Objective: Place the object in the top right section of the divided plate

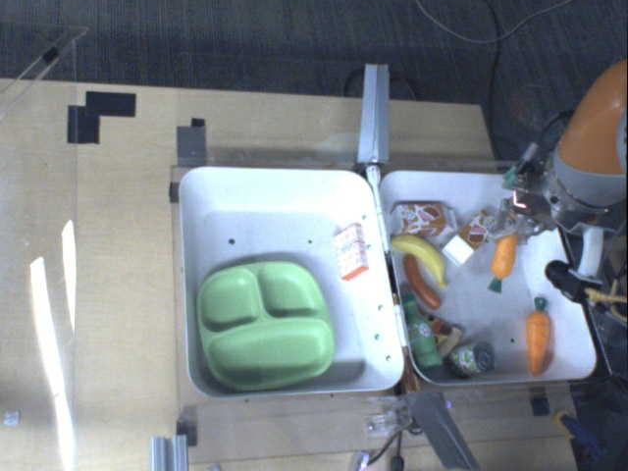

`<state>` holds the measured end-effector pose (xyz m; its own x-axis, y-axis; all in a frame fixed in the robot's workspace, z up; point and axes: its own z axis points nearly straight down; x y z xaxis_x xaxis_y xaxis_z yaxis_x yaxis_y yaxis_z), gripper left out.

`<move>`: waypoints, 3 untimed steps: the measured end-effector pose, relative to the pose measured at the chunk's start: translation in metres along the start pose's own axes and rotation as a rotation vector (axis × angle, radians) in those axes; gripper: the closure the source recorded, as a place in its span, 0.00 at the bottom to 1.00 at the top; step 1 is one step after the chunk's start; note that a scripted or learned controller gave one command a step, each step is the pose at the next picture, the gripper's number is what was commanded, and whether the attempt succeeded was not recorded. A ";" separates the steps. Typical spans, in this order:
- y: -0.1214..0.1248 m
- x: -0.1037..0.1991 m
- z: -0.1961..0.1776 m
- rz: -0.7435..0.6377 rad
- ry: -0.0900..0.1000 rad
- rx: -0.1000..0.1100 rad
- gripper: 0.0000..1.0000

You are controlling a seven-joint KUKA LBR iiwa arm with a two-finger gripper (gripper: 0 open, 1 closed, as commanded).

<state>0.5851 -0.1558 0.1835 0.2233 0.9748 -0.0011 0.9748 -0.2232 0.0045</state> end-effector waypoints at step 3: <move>-0.015 0.160 -0.024 -0.054 0.002 0.003 1.00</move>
<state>0.6062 0.0032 0.2076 0.1698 0.9855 0.0009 0.9855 -0.1698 0.0019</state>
